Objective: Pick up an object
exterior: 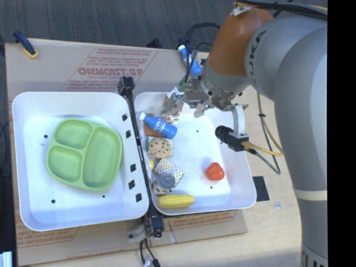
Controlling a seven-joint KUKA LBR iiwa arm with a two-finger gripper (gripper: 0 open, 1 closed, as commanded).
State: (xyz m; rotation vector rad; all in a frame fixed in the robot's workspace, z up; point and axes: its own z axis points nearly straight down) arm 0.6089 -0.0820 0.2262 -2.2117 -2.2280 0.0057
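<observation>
— In the right bin [236, 191], where were the toys?
— By its left wall: blue bottle [158, 125], yellow banana [176, 201]. The gripper [179, 102] hung above; I couldn't tell its grip.

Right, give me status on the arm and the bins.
Gripper low over right bin's far corner. Nothing seen held. Blue bottle just beside it; tomato apart. Green tray in left bin.
</observation>
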